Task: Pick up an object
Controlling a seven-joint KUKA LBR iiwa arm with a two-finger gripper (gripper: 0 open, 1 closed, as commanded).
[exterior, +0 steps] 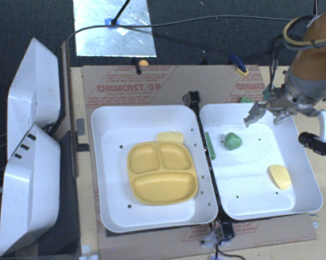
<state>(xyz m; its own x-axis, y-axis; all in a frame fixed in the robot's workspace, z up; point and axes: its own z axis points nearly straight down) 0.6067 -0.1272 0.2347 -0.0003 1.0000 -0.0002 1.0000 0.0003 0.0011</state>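
The right bin point(252, 206) holds a green lump point(232, 141), a thin green stick point(209, 145) along its left wall, and a yellow wedge point(280, 176) near its right side. My gripper point(266, 117) hangs over the back of this bin, up and to the right of the green lump. It is open, with nothing between its fingers point(253, 116). In the left bin point(108, 172) lie a yellow divided plate point(162, 172) and a pale yellow piece point(170, 137) just behind it.
The bins sit on a cardboard sheet point(150, 84). A black clamp point(192, 97) stands at the back where the bins meet. A white housing point(29, 149) lies to the left, and a metal plate point(112, 25) lies behind.
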